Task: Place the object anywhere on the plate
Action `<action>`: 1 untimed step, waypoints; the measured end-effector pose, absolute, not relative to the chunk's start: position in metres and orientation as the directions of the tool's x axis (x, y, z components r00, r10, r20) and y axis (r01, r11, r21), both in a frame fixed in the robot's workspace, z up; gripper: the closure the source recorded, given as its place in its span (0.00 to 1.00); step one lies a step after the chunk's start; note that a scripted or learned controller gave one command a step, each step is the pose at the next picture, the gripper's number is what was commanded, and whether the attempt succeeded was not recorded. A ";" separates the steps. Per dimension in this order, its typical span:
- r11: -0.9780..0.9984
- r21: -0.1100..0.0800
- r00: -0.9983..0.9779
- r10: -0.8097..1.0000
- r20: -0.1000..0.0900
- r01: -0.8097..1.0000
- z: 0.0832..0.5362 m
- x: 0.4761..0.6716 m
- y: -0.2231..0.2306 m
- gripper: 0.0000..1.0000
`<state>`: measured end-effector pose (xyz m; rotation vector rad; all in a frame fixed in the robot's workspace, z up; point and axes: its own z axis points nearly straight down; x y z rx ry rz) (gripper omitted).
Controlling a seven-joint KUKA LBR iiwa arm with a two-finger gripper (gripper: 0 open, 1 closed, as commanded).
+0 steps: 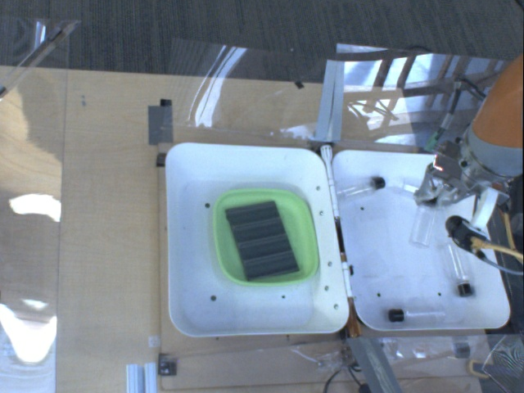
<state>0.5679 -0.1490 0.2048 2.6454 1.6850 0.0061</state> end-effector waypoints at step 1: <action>-0.368 0.001 0.368 0.930 0.001 0.930 0.187 0.541 -0.091 1.00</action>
